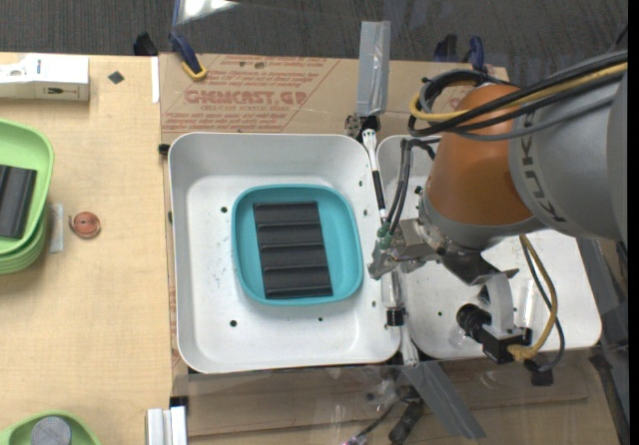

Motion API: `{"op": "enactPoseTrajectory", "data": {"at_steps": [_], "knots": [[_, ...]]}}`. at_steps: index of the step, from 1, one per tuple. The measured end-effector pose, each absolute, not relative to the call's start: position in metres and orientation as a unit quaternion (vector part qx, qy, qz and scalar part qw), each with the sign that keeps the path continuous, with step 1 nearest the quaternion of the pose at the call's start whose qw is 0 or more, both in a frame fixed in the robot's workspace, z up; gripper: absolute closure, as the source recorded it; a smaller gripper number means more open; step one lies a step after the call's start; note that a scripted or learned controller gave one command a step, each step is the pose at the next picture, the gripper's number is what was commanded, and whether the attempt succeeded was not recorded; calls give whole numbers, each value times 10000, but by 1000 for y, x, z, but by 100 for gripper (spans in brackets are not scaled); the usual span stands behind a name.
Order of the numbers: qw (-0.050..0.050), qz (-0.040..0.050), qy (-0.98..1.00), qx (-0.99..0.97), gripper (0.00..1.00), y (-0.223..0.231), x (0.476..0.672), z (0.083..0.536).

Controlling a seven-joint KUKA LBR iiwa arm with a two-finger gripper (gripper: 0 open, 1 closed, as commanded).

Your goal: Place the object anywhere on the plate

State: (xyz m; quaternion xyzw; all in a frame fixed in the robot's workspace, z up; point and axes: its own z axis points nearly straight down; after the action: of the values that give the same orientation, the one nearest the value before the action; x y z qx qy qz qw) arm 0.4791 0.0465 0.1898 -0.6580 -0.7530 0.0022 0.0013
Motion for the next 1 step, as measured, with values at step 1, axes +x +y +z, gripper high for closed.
{"op": "enactPoseTrajectory", "data": {"at_steps": [1], "knots": [[12, 21, -7528, -6583, 0, 46, 479, 190]]}}
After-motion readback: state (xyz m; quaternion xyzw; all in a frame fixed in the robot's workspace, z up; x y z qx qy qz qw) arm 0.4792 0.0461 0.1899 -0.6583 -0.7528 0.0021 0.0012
